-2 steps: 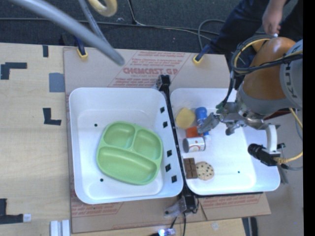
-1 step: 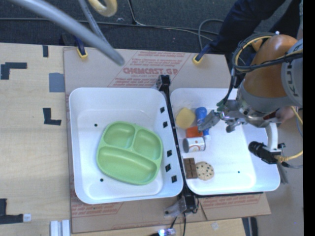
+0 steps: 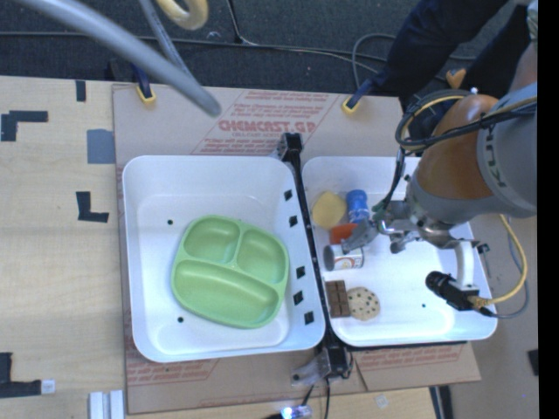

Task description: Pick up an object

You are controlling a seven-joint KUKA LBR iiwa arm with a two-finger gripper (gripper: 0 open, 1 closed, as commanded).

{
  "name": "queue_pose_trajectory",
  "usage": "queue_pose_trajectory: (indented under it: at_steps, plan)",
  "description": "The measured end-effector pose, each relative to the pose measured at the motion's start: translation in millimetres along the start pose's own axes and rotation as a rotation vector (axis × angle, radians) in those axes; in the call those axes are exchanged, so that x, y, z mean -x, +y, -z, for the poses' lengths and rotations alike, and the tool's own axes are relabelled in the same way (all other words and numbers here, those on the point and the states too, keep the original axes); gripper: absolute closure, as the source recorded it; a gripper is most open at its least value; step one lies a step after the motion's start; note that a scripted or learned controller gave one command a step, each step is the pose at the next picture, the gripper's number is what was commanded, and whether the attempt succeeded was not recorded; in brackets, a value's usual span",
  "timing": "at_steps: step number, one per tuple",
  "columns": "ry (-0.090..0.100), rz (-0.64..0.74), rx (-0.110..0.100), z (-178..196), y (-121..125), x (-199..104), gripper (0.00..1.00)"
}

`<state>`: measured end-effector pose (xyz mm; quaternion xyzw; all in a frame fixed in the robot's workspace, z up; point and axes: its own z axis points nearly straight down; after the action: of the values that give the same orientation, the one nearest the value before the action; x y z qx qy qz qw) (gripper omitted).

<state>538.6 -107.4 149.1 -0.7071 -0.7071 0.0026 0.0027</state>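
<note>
The right white bin (image 3: 410,321) holds several small things. A pale yellow rounded piece (image 3: 328,208) lies by the bin's left wall, with a blue can (image 3: 357,204) just to its right. Below them are a red item (image 3: 341,232) and a small silver can on its side (image 3: 342,257). A brown chocolate bar (image 3: 336,298) and a round cookie (image 3: 362,303) lie near the front. My gripper (image 3: 365,236) reaches in from the right and sits low over the red item and the silver can, partly hiding them.
The left white bin (image 3: 140,234) holds a green divided plate (image 3: 231,270). A black divider (image 3: 300,234) runs between the bins. The grey arm with its orange band (image 3: 454,160) covers the right bin's back right; a black fitting with a yellow cable (image 3: 450,290) hangs at its right side.
</note>
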Motion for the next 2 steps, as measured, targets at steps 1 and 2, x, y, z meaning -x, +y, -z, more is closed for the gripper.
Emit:
queue_pose_trajectory:
  at_steps: [1,2]
  plan:
    - [0.002,0.000,0.020,-40.8,10.7,-8.3,0.00]
    - [0.000,0.001,0.007,-51.5,8.0,-7.8,0.00]
